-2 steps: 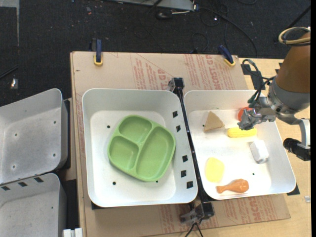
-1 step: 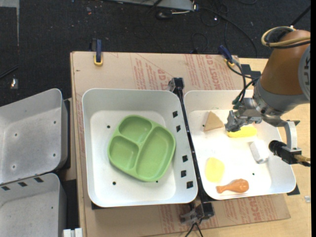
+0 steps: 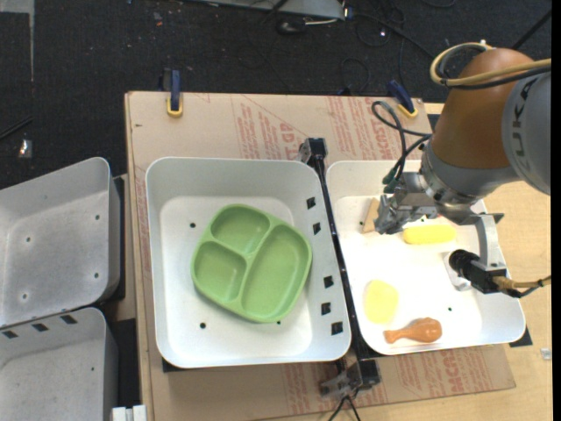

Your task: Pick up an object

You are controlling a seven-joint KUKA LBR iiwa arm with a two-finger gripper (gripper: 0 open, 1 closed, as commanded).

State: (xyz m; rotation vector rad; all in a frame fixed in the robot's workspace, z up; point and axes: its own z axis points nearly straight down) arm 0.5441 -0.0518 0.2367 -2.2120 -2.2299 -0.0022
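The gripper (image 3: 392, 217), its opening impossible to judge here, sits beside a yellow block (image 3: 429, 234); probably light and stiff, best pinched across its short sides

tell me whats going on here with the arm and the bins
A grey and orange robot arm reaches in over the right bin, with its tool low near that bin's back left corner, beside a yellow block. Nothing visibly sits in the tool. A flat yellow piece and an orange drumstick-shaped toy lie nearer the front of the same bin. The left bin holds a green divided plate, untouched.
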